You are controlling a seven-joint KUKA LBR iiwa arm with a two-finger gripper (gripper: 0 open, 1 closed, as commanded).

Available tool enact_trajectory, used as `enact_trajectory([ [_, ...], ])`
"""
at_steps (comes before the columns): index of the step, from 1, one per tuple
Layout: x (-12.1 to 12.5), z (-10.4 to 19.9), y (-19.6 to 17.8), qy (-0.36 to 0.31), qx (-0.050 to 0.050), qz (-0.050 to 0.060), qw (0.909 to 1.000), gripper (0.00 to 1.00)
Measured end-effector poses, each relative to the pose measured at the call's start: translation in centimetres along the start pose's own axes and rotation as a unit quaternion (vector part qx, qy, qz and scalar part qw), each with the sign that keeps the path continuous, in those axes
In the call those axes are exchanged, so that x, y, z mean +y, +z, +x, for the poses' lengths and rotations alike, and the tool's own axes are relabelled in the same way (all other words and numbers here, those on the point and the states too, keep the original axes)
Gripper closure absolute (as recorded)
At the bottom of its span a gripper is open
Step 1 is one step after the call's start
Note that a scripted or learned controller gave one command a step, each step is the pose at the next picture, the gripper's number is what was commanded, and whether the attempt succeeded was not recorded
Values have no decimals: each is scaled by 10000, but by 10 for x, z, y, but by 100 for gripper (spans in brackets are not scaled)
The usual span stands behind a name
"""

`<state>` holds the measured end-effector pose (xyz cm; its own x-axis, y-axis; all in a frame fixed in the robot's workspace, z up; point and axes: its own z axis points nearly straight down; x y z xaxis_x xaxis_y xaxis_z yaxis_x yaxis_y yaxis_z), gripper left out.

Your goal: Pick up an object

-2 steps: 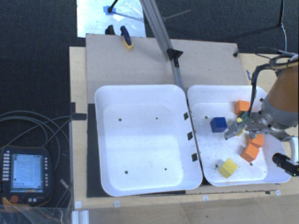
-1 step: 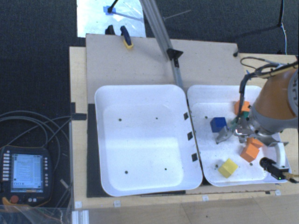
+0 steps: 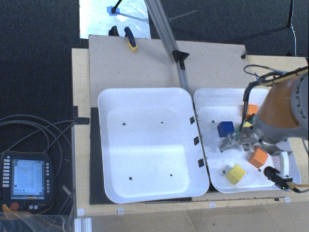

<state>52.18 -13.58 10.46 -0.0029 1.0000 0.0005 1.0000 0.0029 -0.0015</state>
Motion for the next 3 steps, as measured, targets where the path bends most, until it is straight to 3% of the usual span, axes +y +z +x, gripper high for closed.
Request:
enact_trajectory([
  [1, 1, -1, -12, -7, -4, -23, 10000, 100],
  [3, 6, -1, -117, -15, -12, -51, 10000, 100],
])
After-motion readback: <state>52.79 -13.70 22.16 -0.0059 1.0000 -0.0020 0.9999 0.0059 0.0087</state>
